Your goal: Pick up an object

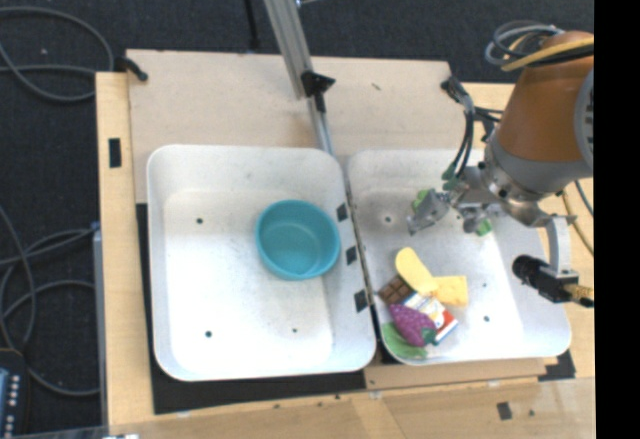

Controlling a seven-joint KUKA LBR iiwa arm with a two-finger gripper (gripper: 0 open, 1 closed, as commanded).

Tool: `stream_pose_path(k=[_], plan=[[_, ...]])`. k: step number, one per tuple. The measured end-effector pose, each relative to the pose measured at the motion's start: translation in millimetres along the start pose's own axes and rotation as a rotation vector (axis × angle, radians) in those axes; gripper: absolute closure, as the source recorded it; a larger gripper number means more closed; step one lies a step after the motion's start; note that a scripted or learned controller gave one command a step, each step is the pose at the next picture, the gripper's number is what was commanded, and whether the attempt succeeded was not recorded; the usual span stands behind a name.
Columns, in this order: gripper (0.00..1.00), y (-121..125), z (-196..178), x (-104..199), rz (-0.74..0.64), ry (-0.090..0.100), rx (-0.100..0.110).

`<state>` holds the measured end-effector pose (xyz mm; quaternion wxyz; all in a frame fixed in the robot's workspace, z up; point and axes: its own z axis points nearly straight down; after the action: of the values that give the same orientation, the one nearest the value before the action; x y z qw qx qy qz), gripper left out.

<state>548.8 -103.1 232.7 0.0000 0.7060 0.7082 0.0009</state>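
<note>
Fingers (424,214) hang spread apart over the back half of the right bin, with bare white floor and nothing else between them.

Biggest in view is the tan surface (230,102), which carries both bins side by side. The left bin (190,327) is white and shallow. Its right wall touches the right bin (520,327), which is the same kind. The arm (540,127) comes in from the right, its orange band above a grey wrist, and leans over the right bin's far right part. A slanted metal post (280,7) comes down from the top of the view to the back edge between the two bins.

A blue bowl (297,239) stands upright in the left bin, right of its middle and well apart from everything else.

The things to pick lie huddled in the front left corner of the right bin, nearer the camera than the gripper (452,217) and apart from it. A green dish (400,349) sits in the very corner, against the wall. Purple grapes (410,324) rest on it. A yellow banana (415,270) lies at the back of the heap, closest to the fingers. A yellow wedge (453,289) touches its right side. A brown block (392,292) lies just left of the banana, beside the dividing wall. A small red and white item (442,323) lies between the grapes and the wedge; what it is cannot be told.
</note>
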Motion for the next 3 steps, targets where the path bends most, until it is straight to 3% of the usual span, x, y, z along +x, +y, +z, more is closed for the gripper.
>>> stream_pose_path(k=[1,3], plan=[[0.0,0.1,-0.1,-0.1,0.001,0.0,-0.001],[0.0,-12.3,98.4,-2.6,0.005,-0.002,0.007]])
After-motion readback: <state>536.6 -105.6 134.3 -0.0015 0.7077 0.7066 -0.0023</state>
